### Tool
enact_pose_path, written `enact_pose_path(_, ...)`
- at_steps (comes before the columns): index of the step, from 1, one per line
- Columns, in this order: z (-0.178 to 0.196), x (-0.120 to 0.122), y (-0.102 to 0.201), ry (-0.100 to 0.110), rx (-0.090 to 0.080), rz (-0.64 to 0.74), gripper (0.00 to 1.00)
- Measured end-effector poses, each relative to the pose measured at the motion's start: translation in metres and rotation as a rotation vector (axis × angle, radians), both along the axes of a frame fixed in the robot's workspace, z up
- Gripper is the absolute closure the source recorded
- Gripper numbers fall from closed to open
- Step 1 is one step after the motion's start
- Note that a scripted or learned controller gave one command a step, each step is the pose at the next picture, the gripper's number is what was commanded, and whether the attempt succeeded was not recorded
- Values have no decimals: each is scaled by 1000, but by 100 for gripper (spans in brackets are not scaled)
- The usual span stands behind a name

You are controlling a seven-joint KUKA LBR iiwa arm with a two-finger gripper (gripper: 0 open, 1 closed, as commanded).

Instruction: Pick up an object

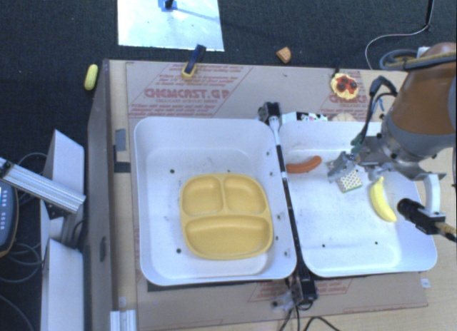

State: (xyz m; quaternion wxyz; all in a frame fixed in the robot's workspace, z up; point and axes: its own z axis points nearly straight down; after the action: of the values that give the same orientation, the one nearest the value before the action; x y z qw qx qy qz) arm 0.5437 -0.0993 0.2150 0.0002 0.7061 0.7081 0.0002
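In the right bin (pixel 357 251) lie three things: an orange-red sausage (pixel 303 165) near the divider, a small pale checkered block (pixel 350 180) in the middle, and a yellow banana (pixel 382 200) toward the right. My gripper (pixel 340 166) reaches in from the right and hangs low over the bin, just left of and above the checkered block, close to or touching it. The sausage's right end lies a short way to the gripper's left. The grey wrist (pixel 400 148) and orange band (pixel 428 101) stand above the banana's upper end.
A yellow divided plate (pixel 226 215) sits in the left bin (pixel 153 180). On the bench behind the bins lie a toy pizza (pixel 345 85) and a blue-and-yellow clip (pixel 191 61). A black cylinder (pixel 418 214) juts out at the right bin's right side.
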Motion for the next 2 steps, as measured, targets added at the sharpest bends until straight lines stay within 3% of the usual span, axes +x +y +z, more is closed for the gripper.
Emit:
enact_pose_path(1,-22,32,-52,-1,-1,-2,0)
enact_pose_path(2,-57,83,-104,0,-1,-2,0)
